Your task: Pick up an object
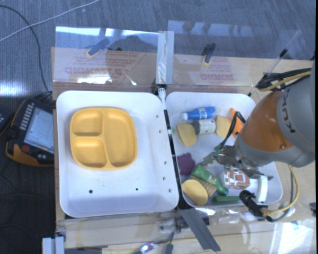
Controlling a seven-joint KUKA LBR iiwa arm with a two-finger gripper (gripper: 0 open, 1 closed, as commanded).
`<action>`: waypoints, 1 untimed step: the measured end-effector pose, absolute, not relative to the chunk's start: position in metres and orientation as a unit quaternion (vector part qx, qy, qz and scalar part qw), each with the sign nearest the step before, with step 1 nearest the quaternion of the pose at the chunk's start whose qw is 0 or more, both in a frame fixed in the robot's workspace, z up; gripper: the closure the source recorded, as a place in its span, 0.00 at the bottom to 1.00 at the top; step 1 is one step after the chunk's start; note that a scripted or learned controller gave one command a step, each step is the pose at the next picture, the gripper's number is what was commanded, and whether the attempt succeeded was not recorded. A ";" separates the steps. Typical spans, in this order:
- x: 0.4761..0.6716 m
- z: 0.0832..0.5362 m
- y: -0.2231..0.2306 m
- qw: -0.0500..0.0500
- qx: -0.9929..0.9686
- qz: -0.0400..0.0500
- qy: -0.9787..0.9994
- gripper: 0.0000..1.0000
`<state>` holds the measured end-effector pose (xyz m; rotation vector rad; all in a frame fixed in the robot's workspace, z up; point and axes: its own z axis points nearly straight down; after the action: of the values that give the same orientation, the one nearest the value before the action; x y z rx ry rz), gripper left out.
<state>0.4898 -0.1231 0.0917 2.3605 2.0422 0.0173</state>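
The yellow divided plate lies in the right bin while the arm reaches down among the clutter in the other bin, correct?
Not quite. The camera view shows the yellow divided plate in the left bin, not the right. The arm's gripper is down among the clutter in the right bin, as stated.

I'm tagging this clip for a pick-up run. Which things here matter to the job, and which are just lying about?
Part of the job:
gripper
right bin
blue bottle
green bottle
purple item

Lying about:
yellow tray
left bin
handheld controller
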 end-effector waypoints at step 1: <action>0.490 0.091 -0.183 0.005 0.800 0.006 0.599 0.00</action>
<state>0.4898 -0.1834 0.0910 2.5061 1.8769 0.0189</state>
